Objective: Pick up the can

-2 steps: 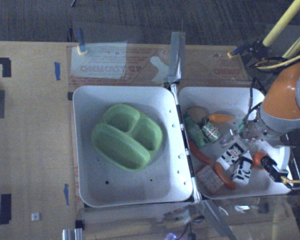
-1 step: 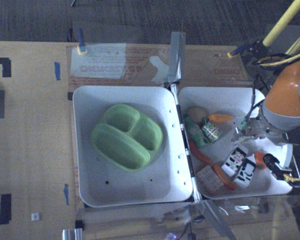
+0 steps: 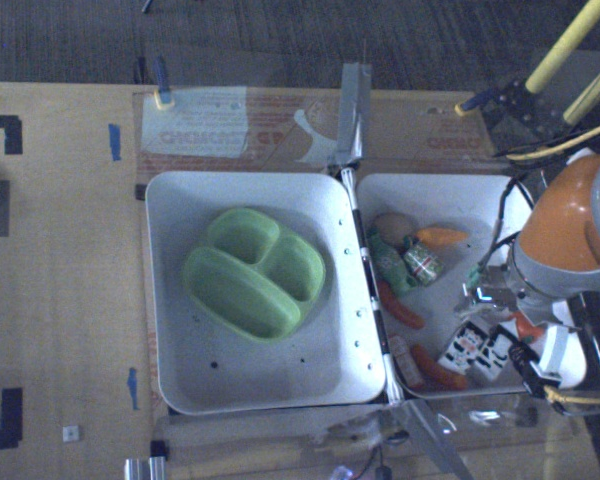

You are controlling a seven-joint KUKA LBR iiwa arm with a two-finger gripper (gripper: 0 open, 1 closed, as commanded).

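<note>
The can (image 3: 421,264) is small, with a silvery end and a red, green and white label. It lies on its side in the upper middle of the right bin (image 3: 450,188), between a green item (image 3: 390,260) and an orange carrot (image 3: 441,236). My gripper (image 3: 482,348) hangs low over the bin's front right part, below and to the right of the can and well apart from it. Its two black-and-white fingers (image 3: 464,343) stand slightly apart with nothing between them. The grey arm with its orange band (image 3: 565,230) comes in from the right.
The left bin (image 3: 170,368) holds a green divided plate (image 3: 255,273). In the right bin also lie a red chili (image 3: 401,308), a reddish sausage (image 3: 436,368) near the front wall and a brownish lump (image 3: 395,226) at the back. A metal divider (image 3: 365,288) separates the bins.
</note>
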